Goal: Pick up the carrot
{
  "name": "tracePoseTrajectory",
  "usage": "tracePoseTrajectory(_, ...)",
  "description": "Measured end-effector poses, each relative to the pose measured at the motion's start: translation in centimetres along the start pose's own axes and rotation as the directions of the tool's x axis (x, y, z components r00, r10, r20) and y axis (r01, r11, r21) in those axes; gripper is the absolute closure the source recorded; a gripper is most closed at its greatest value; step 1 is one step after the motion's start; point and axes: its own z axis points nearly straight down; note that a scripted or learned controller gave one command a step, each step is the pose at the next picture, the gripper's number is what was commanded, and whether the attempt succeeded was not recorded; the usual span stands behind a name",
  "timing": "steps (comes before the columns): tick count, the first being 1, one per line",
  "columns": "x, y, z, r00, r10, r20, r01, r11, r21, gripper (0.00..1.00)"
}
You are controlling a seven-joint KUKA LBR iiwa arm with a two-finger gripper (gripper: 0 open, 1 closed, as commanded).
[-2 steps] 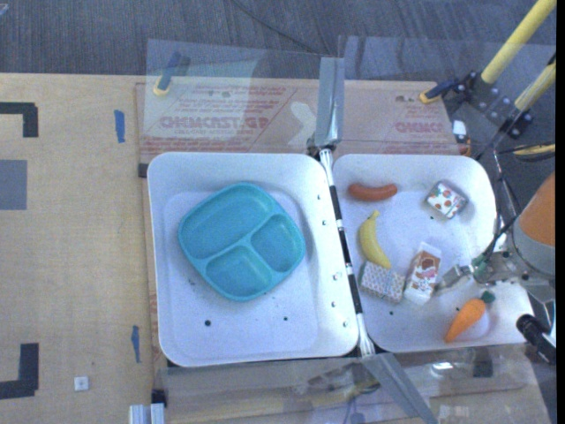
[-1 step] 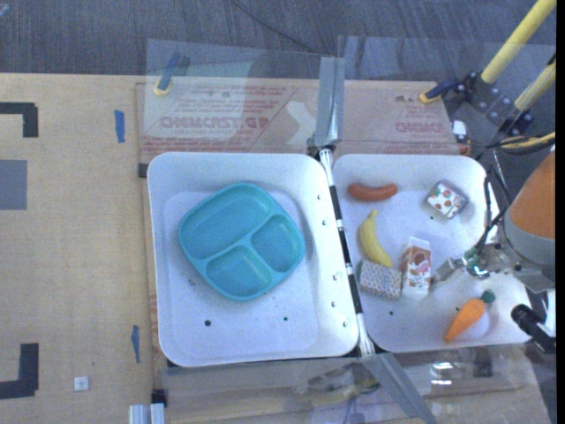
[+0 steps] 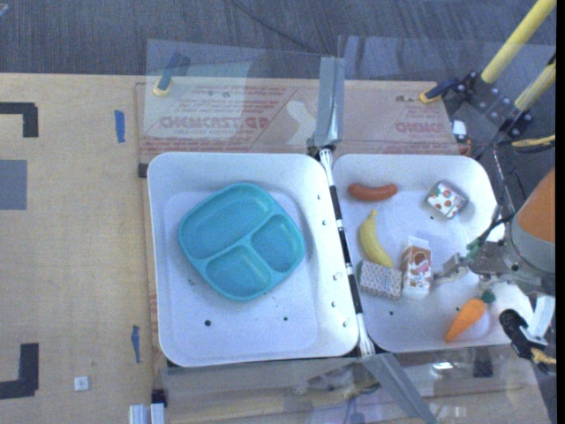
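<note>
The carrot (image 3: 465,319), orange with a small green top, lies in the right bin (image 3: 415,336) near its front right corner, tilted with its tip toward the front. My gripper (image 3: 461,264) hangs at the bin's right side, just behind the carrot and a little to the right of a small carton. Nothing shows in it. The grey arm with its orange band (image 3: 540,222) comes in from the right edge.
In the right bin also lie a sausage (image 3: 372,191), a banana (image 3: 375,240), a small milk carton (image 3: 417,270), a speckled block (image 3: 380,280) and a strawberry-print packet (image 3: 446,200). The left bin (image 3: 177,325) holds a teal divided plate (image 3: 243,239).
</note>
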Motion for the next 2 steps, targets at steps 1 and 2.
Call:
tracePoseTrajectory(1,-0.39,-0.05,-0.55,1.0,0.001,0.012,-0.001,1.0,0.004,1.0)
tracePoseTrajectory(2,0.02,-0.03,-0.51,1.0,-0.003,0.004,0.003,1.0,0.007,0.0)
